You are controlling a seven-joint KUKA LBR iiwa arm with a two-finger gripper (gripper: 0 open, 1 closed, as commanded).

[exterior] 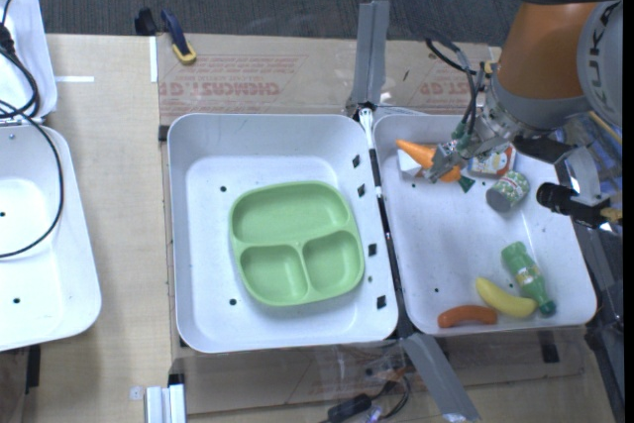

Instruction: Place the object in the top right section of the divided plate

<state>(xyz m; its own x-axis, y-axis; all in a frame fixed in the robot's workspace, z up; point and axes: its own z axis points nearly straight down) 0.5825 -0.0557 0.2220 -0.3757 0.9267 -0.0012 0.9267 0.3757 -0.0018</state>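
Tool (448,157) is down in the far corner of the right bin (436,297), right at the carrot (420,154). I take the carrot for the task's object, since it lies directly under the fingertips with its orange body running out to the tool's left. Whether the fingers are spread or closed I cannot tell; cabling and the wrist clutter that spot, and the view is too coarse to say if the carrot sits between them or just beside. The divided plate (295,242) is well off to the tool's left and nearer me, in the left bin (188,243), all three sections bare. Close on the tool's right sit a small can (507,191) and some white-and-red item I can't identify. Farther toward me on that side lie a green bottle (527,278), a banana (503,297) and a sausage (468,315). Risks as I judge them: the carrot is tapered and near the bin wall, so it may roll or slip out on lifting; and the carry must clear the raised rims between the bins.
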